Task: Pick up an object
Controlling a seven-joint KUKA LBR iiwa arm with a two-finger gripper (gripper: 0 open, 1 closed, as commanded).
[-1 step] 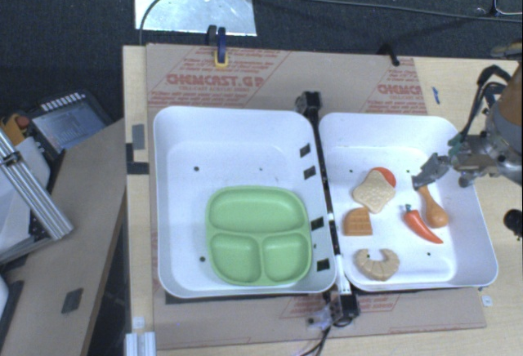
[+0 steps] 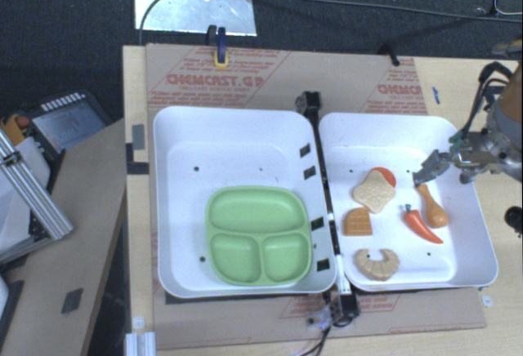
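Orange drumstick in your right bin, just below gripper, red chilli beside it, finger state indiscernible.

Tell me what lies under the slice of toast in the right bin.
A red round piece peeks out from under the tan toast slice at its upper right edge. The toast covers the rest of it, so what it is stays unclear.
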